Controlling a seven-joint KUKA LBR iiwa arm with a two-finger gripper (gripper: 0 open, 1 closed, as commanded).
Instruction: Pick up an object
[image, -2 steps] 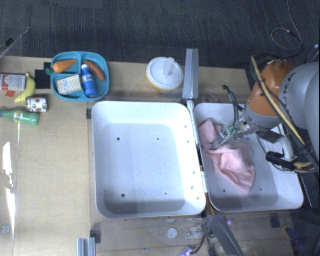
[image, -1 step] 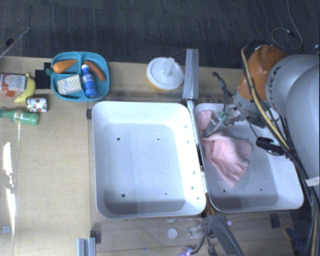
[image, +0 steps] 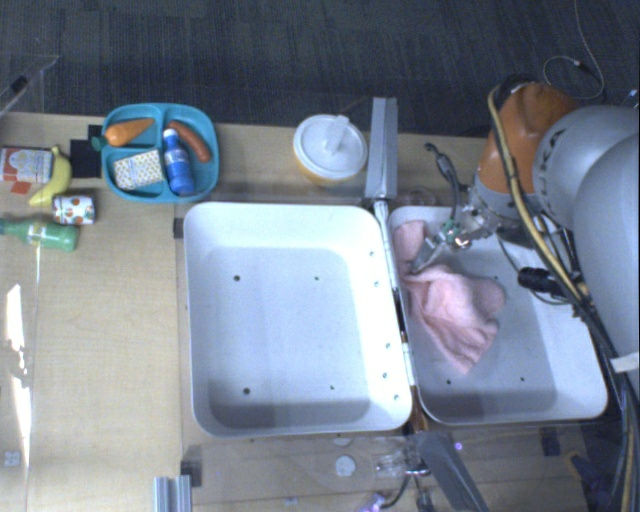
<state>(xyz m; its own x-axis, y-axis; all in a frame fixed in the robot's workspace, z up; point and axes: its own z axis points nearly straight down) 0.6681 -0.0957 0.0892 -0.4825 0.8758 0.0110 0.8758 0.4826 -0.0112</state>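
Directly below end effector (image: 432, 252), pink cloth (image: 452, 310)

Wooden bench (image: 100, 350) bears two white bins (image: 290, 320), blue tray (image: 205, 150).

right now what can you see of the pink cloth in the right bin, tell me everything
The pink cloth is a soft, pale pink fabric, crumpled into folds rather than spread flat. It lies in the right bin, toward its left wall and upper half, with one lobe reaching up along that wall and the bulk sagging toward the middle. The end effector sits at its upper edge; whether it grips the fabric cannot be told.
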